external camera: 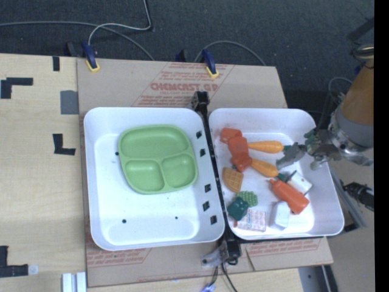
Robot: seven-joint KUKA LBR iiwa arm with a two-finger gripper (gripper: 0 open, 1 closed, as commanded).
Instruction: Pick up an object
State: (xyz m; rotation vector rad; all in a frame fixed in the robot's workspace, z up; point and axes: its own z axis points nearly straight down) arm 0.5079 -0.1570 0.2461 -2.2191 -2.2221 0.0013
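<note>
Camera view: gripper [306, 152] over right bin's [325, 224] right side, fingers spread open, nothing between them. Candidate objects lie loose in that bin: two carrots [265, 146], red block [239, 152], ketchup bottle [289, 196], waffle [232, 179]. Green plate [158, 159] sits in left bin [103, 224]. Judging progress: no grasp made, descent, close and lift all remain.

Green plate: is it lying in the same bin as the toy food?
No, the green plate lies alone in the left bin, while the toy food sits in the right bin.
</note>
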